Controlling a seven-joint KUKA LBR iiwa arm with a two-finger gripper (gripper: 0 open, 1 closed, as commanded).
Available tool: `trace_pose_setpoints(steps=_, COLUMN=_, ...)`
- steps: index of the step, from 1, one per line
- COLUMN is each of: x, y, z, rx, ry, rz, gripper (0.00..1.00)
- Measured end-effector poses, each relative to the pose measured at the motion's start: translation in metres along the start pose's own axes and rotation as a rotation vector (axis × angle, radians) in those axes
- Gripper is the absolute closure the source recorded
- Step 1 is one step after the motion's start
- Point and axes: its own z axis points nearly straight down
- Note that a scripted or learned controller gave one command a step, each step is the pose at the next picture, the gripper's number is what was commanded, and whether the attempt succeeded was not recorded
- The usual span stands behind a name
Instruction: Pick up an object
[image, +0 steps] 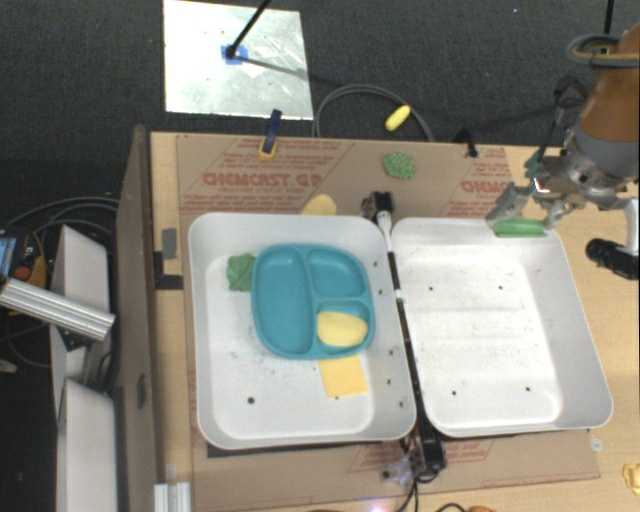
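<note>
My gripper hangs over the far rim of the right bin, near its back right corner, with its fingers spread apart. A small flat green object lies just below the fingertips on the bin's far edge; it is not clamped between them. In the left bin sits a teal divided plate with a yellow rounded piece in its near right compartment. A yellow square slice lies in front of the plate, and a green leaf-like piece lies at the plate's left.
Beyond the bins, on the cardboard, lie a green round item and a pale yellow piece. A yellow item rests on the dark floor behind. A black divider runs between the bins.
</note>
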Motion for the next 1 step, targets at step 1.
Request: trace_pose_setpoints(steps=1, x=0.0220, y=-0.0204, z=0.0960, rx=0.008, ry=0.003, rz=0.000, gripper=0.00)
